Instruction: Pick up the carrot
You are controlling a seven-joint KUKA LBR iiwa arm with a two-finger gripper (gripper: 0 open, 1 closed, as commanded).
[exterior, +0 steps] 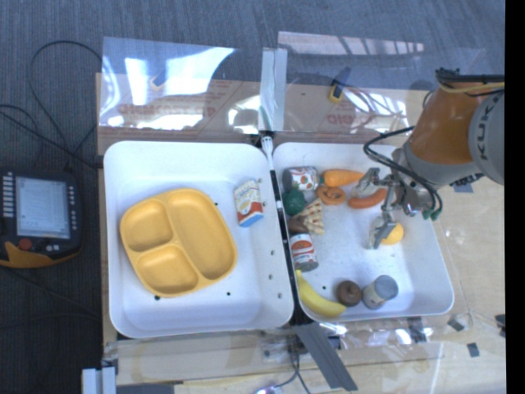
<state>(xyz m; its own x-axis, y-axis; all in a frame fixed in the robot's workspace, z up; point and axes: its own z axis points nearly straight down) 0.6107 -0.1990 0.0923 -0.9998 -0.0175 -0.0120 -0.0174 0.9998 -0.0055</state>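
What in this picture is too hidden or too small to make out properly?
- The gripper: too small in the camera view to tell its finger state.
- The yellow item beside it: partly covered by the gripper.
- Can and carton labels: too small to read.
- The carrot lies apart, untouched.

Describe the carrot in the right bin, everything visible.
The carrot is a small orange toy-like piece, smooth and plastic-looking, tapering toward its right end. It lies flat and roughly level near the back of the right bin, just right of a small can and above a round orange piece. The gripper is not on it.
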